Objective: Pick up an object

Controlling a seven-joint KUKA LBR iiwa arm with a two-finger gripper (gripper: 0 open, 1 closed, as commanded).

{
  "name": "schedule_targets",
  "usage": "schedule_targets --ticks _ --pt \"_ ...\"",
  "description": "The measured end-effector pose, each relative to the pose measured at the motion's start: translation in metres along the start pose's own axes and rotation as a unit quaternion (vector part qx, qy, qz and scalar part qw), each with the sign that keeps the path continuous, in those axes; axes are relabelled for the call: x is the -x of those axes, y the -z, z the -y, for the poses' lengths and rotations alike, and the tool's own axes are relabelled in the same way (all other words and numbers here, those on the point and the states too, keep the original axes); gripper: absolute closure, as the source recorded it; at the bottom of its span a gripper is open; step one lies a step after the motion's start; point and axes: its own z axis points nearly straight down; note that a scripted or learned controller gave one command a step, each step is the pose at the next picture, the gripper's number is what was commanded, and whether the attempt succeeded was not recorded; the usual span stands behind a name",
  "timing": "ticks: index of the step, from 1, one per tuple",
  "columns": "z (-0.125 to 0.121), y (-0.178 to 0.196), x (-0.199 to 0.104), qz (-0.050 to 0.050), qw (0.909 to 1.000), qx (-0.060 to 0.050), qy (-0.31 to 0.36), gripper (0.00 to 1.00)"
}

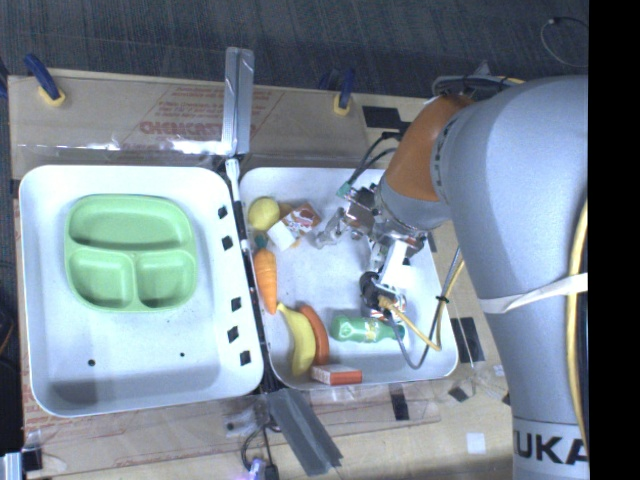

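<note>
In the shallow white bin [315, 280] on the view's right, the two-finger gripper [333, 228] hangs low; whether it is apart or together cannot be told. A small brown-and-white wrapped packet [299, 215] lies just beside it, toward the round yellow lemon [263, 212].

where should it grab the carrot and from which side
Probably the thick end of the carrot, nearest the lemon, coming straight down and closing across its width. It lies flat along the left wall of the right bin, so a sideways approach looks blocked, and the tapered tip offers less to hold.
</note>
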Motion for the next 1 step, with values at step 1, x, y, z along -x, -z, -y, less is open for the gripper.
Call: schedule_targets --ticks 1 --pt "-0.0066 0.0006 0.0004 -0.004 0.9986 0.0 -0.053 0.0"
